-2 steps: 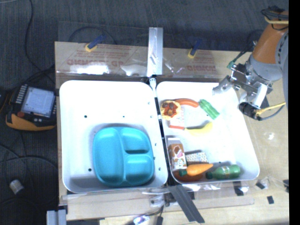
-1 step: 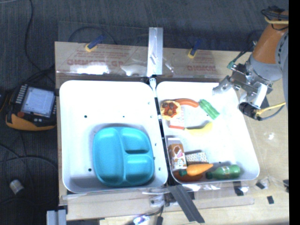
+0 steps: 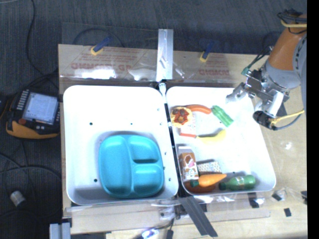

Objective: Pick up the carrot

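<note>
The carrot [image 3: 209, 180] lies near the front edge of the right bin [image 3: 249, 133], orange, pointing right, its tip touching a green bottle-like item [image 3: 238, 182] just beside it. Behind the carrot sit a small dark box [image 3: 208, 166] and a brown packet [image 3: 187, 166], all crowded in that front corner. Further back in the same bin are a pizza slice toy [image 3: 181, 115], a curved orange piece [image 3: 198, 108], a green piece [image 3: 222, 114] and a yellow banana [image 3: 212, 135].

The gripper [image 3: 238, 93] hovers over the bin's back right corner, well apart from the carrot, at the end of the grey arm [image 3: 284, 59] with its orange band. I cannot tell how the fingers are set; nothing is visibly held.

The left bin [image 3: 84, 108] holds a blue divided tray [image 3: 131, 165]. Both bins rest on the bench [image 3: 289, 153].
</note>
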Robot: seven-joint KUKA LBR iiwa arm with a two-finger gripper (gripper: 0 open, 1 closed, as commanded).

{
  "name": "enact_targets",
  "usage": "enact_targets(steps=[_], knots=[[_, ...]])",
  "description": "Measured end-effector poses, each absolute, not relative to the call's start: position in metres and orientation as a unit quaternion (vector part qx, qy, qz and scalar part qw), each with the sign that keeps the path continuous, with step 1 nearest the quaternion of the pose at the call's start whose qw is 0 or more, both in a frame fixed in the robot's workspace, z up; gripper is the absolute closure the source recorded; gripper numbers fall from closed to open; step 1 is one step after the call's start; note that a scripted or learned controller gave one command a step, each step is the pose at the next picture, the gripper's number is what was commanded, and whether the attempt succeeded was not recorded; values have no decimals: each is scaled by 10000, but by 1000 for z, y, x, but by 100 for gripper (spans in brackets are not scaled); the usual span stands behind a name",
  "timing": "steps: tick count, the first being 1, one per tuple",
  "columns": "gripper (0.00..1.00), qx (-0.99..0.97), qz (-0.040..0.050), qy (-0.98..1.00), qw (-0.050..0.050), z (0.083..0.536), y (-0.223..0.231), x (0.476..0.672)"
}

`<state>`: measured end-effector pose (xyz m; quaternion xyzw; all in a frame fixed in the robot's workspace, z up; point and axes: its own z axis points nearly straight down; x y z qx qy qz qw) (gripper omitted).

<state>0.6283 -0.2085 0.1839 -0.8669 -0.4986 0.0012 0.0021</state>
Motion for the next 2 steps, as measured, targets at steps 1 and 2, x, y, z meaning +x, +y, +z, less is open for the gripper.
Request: enact_targets(steps=[1,2], knots=[[0,-8640,5,-5036,16,207,-213,639],[0,-8830,13,-4694,22,163,-211,649]])
